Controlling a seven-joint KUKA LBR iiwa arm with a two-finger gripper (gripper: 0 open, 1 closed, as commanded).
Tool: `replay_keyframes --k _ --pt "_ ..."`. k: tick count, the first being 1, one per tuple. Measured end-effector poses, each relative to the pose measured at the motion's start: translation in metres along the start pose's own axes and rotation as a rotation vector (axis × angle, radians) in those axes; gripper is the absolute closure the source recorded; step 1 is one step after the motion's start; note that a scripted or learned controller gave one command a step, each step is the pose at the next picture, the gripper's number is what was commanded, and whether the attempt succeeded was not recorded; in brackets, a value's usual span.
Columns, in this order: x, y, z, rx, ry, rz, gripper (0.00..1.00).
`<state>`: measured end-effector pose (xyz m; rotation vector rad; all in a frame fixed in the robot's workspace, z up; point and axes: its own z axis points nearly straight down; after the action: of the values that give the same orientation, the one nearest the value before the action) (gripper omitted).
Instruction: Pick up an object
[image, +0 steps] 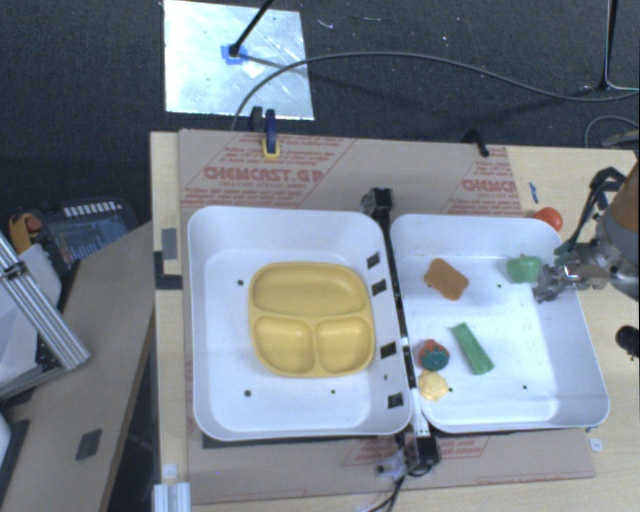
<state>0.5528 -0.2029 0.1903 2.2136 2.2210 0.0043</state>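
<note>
Desk: the desk (620, 330) carried two shallow white bins side by side on a printed cardboard sheet (300, 170).
Left bin: the left bin (215, 250) held a yellow compartment tray (308, 317) lying flat near its middle, apart from the pickable items.
Right bin: the right bin (560, 390) held the loose candidates, spread so that most stood free of one another.
Orange piece: an orange piece (446, 278) lay toward the far left part of the right bin.
Green bar: a green bar (471, 348) lay tilted near the bin's middle.
Small pieces: a red-and-teal piece (434, 354) and a yellow piece (433, 386) sat close together at the bin's left wall, judged awkward to reach.
Green lump: a green lump (523, 268) lay near the far right corner, just beside the arm's tip, and was judged the likeliest target.
Gripper: the gripper (548, 289) hung low over the bin's right edge; whether its fingers were wide or narrow could not be told.
Task state: nothing was seen held; the pick was judged not yet made.
</note>
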Motion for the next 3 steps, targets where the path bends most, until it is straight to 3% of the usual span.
replay_keyframes --k 1,3 --pt "0.000 0.001 -0.021 0.001 0.000 -0.001 1.00" --pt "0.111 0.029 -0.027 0.003 0.004 -0.007 1.00"
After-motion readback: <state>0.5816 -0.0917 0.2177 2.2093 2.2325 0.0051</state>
